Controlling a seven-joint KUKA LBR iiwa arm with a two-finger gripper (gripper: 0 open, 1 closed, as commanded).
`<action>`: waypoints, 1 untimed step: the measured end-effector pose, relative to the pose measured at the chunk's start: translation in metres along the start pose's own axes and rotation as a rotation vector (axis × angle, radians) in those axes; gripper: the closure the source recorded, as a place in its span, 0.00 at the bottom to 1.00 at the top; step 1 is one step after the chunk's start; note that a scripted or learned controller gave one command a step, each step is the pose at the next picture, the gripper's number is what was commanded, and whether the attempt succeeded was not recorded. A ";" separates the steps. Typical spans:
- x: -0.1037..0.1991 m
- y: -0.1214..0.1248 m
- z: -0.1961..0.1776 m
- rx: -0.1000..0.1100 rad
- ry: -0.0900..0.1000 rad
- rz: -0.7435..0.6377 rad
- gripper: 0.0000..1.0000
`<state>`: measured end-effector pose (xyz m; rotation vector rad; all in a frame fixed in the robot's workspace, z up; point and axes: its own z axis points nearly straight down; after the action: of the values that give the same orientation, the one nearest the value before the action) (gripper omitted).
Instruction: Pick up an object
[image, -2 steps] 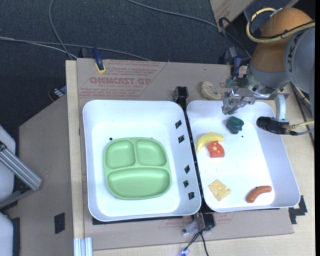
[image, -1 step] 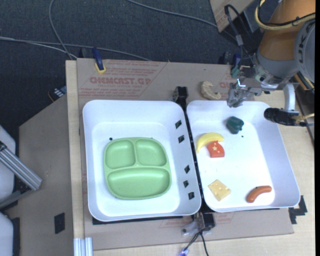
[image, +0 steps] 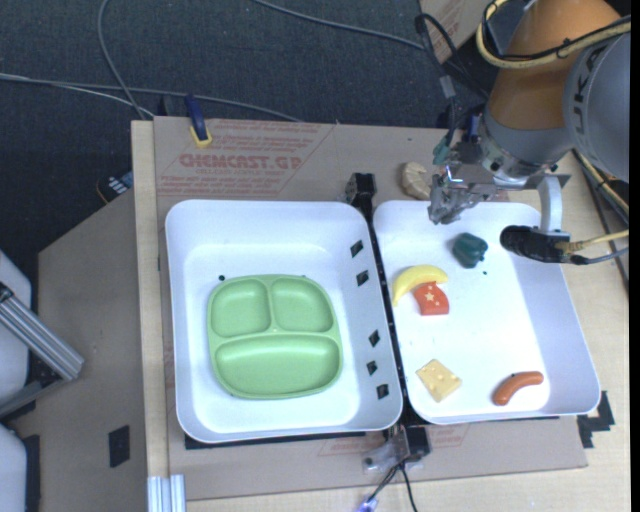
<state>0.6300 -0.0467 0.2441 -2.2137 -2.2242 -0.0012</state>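
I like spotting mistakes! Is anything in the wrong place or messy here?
One thing: a small beige rock-like lump sits on the cardboard just outside the right white bin, while the other toys lie inside it. The green divided plate sits neatly in the left white bin.

- Bright, even overhead light; white bins (image: 480, 330) nearly blown out.
- Soft, short shadows under the green tray (image: 274, 336).
- Slightly soft focus; dark floor (image: 80, 120) grainy.

Divided tray (image: 274, 336) in left bin (image: 190, 300); toy foods (image: 431, 299) in right bin (image: 545, 330).
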 end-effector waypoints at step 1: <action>0.062 -0.015 0.005 0.002 0.000 -0.001 1.00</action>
<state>0.6147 0.0151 0.2392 -2.2116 -2.2249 0.0014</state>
